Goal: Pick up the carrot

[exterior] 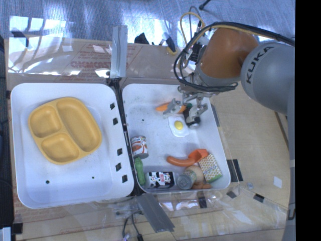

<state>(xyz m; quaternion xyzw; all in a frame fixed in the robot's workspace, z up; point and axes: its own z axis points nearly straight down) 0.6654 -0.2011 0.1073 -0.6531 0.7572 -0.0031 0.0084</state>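
Reaching in from the right, a grey arm with an orange band holds its pincer (186,108) low over the far end of the right bin (150,97). The carrot (163,106), a small orange piece, lies near the bin's far wall, just beside the pincer on its left, with its long axis running roughly left to right and tilted a little. The metal fingers (175,106) appear spread apart, one close to or touching the carrot's right end, but nothing sits between them. A toy fried egg (178,127) rests just nearer the camera than the pincer. A can, a small carton and other toy foods crowd the bin's near edge. The left bin (20,174) carries a yellow divided plate (64,129). Judging from this, the pincer needs a short shift left to straddle the carrot across its width.
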